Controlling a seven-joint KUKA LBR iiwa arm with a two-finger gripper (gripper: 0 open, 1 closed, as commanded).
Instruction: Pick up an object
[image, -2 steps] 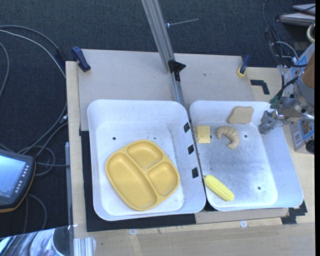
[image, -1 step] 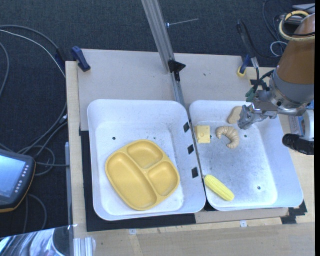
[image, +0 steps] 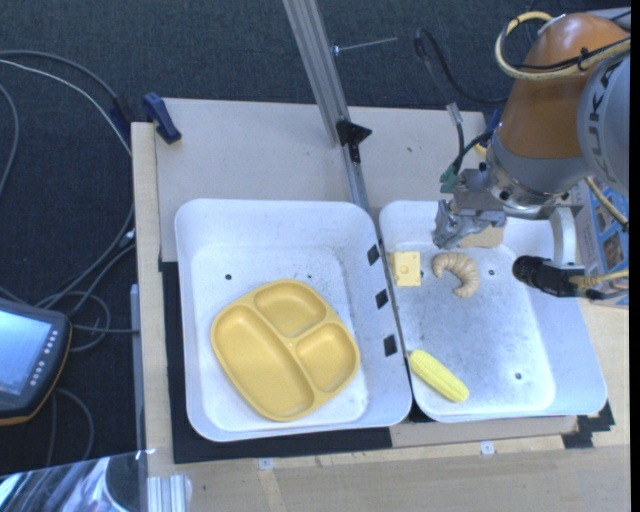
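Grey arm (image: 560, 110) hovers over croissant (image: 458, 271).
Approach step; gripper (image: 455, 232) state unclear, descent onto the pastry comes next.

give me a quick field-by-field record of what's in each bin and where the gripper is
left bin: yellow plastic divided plate, three compartments
right bin: pale yellow cheese block with holes, tan croissant, yellow corn cob
gripper: over right bin's far edge, just above the croissant
held: nothing seen between fingers
arm: grey, orange band, enters from right
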